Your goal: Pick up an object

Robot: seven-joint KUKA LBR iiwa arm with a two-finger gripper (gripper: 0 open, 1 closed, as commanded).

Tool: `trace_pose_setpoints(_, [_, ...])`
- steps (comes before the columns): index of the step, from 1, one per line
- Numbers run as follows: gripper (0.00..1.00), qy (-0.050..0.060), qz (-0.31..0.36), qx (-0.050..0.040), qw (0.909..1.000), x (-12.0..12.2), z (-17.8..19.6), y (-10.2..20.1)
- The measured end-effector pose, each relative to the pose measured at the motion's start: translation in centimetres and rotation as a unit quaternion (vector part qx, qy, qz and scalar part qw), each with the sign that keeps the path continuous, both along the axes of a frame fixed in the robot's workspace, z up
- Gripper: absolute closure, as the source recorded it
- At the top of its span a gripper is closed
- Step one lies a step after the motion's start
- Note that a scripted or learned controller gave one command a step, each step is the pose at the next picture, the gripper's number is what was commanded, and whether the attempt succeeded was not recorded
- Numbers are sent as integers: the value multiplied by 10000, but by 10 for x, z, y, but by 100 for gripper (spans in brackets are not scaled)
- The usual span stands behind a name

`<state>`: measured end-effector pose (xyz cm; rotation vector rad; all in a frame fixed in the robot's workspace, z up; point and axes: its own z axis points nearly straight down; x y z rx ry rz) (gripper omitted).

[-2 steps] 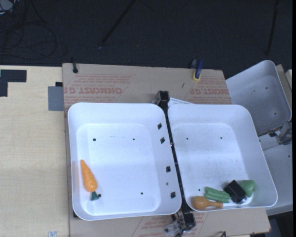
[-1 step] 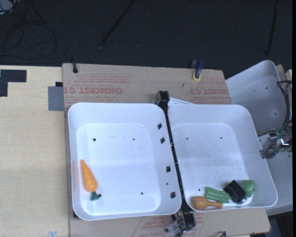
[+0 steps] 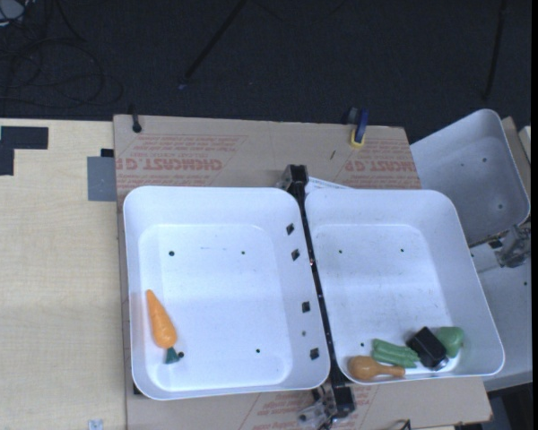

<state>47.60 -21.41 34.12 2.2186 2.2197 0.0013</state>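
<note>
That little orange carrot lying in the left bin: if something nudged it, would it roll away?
The carrot looks rounded and tapered, so a nudge would probably roll it in a curve. It looks like a stiff toy, likely light. It lies near the left bin's wall, which would probably stop it soon.

A dark floor [image 3: 251,43] fills the top of the frame, crossed by thin black cables [image 3: 45,52] that bunch at the upper left. Below it, on the left, lies a pale wooden benchtop [image 3: 45,285] with black and grey rectangular patches [image 3: 18,146] near its upper edge. A brown cardboard sheet [image 3: 251,155] with red printing covers the centre. A blue and yellow clamp [image 3: 359,125] sits at its top edge. At the right stands a grey metal plate [image 3: 471,173]
</note>
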Motion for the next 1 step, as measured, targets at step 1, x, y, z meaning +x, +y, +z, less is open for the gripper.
trace_pose_setpoints(1, [100,52,-5,23,10000,-1,-67,1])
